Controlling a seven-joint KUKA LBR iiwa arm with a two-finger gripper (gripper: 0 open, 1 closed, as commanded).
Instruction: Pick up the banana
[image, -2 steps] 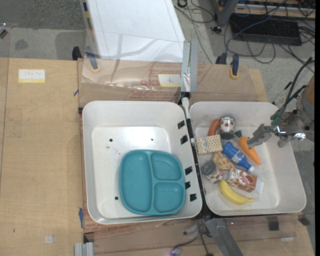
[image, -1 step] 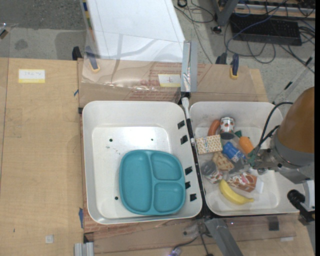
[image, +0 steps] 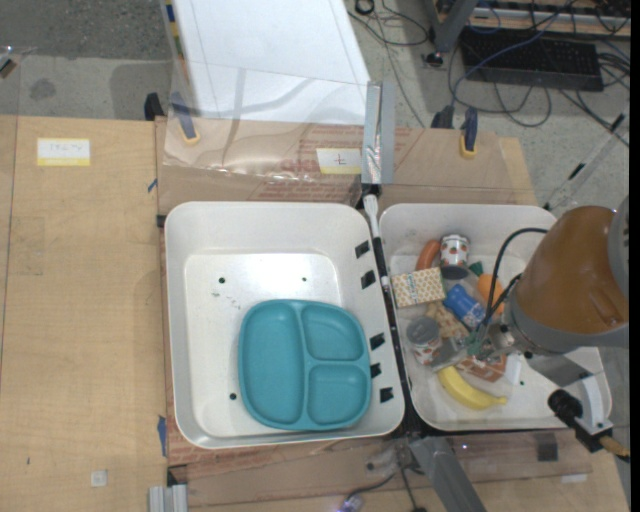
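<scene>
The yellow banana (image: 468, 390) lies curved near the front of the right bin (image: 440, 408), below a pile of small items. My gripper (image: 487, 345) hangs under the orange-banded wrist, low among those items, just above and to the right of the banana's upper end. The wrist and clutter hide most of it. Nothing shows the banana held.
A teal divided plate (image: 303, 365) sits in the left bin (image: 190, 300). The right bin also holds a patterned box (image: 417, 288), a small can (image: 455, 248), a blue packet (image: 463, 303) and an orange fruit (image: 489, 287), close around the gripper. The bulky arm (image: 580, 275) covers that bin's right side.
</scene>
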